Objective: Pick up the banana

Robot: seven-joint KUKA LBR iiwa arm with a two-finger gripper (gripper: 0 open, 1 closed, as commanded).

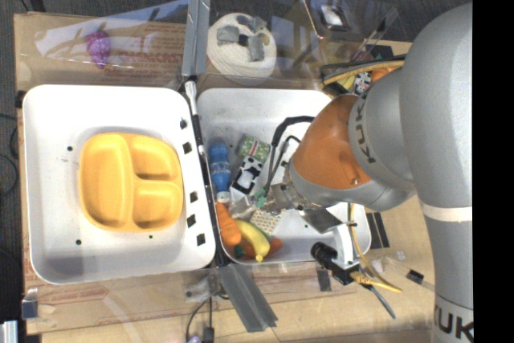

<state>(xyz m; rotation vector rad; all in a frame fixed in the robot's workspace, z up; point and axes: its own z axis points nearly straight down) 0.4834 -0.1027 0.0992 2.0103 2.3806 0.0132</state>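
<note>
The banana [254, 240], yellow with a greenish end, lies at the front left corner of the right bin [241, 104]. It rests beside an orange carrot [229, 229] and a small red item [275, 246]. My gripper [271, 203] hangs low in the right bin, just above and right of the banana, mostly hidden under the orange wrist band [325, 157]. Nothing shows as held.
A blue bottle [218, 165], a green box [254, 149] and a black-and-white item [249, 174] crowd the right bin's left side. The left bin [48, 116] holds a yellow divided tray [132, 179]. A white roll [241, 44] stands behind the bins.
</note>
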